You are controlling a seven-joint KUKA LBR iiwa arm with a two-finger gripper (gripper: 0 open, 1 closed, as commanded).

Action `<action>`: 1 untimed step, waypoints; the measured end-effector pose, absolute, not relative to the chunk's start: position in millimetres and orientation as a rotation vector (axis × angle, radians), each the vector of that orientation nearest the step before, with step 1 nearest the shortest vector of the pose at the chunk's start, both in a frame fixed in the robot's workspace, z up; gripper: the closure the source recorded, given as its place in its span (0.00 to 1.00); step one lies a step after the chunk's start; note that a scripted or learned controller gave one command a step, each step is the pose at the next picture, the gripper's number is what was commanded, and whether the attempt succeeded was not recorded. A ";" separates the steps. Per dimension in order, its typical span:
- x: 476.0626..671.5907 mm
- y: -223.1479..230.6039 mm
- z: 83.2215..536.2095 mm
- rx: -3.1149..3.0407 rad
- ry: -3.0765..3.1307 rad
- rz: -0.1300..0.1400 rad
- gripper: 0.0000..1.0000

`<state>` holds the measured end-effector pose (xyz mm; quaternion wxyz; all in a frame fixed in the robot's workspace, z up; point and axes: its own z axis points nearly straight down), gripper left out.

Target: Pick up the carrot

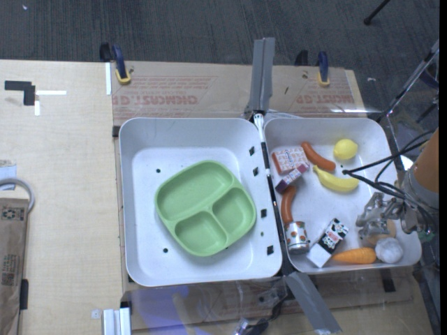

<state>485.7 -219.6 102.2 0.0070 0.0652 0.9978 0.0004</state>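
A: How many things do you count in the right bin (pixel 383 132)?

B: I count nine. One carrot (pixel 354 257), one banana (pixel 335 180), one lemon (pixel 346 149), two sausages, one can (pixel 297 236), two small cartons and one pale round lump (pixel 389 250). The left bin (pixel 140 208) carries one green plate (pixel 204 207) with three compartments.

A: What are they like?

B: The carrot is orange, smooth and tapered, a toy by its look. The banana is yellow and curved, the lemon round and yellow. One sausage (pixel 318 157) is orange-red and almost straight; the other sausage (pixel 287 204) is browner and bent. The can is a small cylinder with a red label. One carton (pixel 289 160) is reddish with print; the second carton (pixel 328 241) is white with black patches, like a cow. Both bins are white, shallow, with rounded corners, and they stand on a worktop (pixel 56 187) of pale wood.

A: Where is the carrot, and how does it lie?

B: It lies flat by the near wall of the right bin, between the cow carton and the pale lump, and it seems to touch both. Its long axis runs along that wall. The thinner end seems to point to the cow carton, but I am not sure.

A: And the gripper (pixel 380 215)?

B: It is above the carrot, near the right wall. The jaws are metal and tangled with cables; I cannot tell if they are released or clenched. The carrot is not between them.
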 end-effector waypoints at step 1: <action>479.2 -202.5 122.1 0.054 3.140 0.002 1.00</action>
